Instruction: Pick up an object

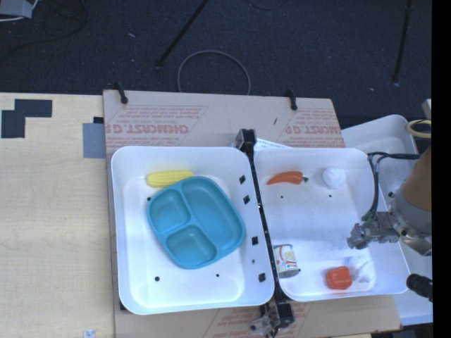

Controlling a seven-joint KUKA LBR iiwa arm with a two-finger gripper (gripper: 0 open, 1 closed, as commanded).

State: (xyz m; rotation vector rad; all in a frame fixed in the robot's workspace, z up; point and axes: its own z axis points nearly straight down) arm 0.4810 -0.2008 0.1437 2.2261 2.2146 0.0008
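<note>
You are looking down on a pale wooden bench top [49, 217] with dark grey rectangular patches [32, 111] near its far left edge. A brown cardboard sheet with red printed lettering [211, 122] lies flat on it. Beyond the bench, the dark blue-black carpeted floor [317, 41] carries thin black stand legs [187, 27] and a looped black cable [213, 72].

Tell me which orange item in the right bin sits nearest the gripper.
The squat orange block, just below the gripper. The long orange pepper lies at the bin's far edge.
</note>
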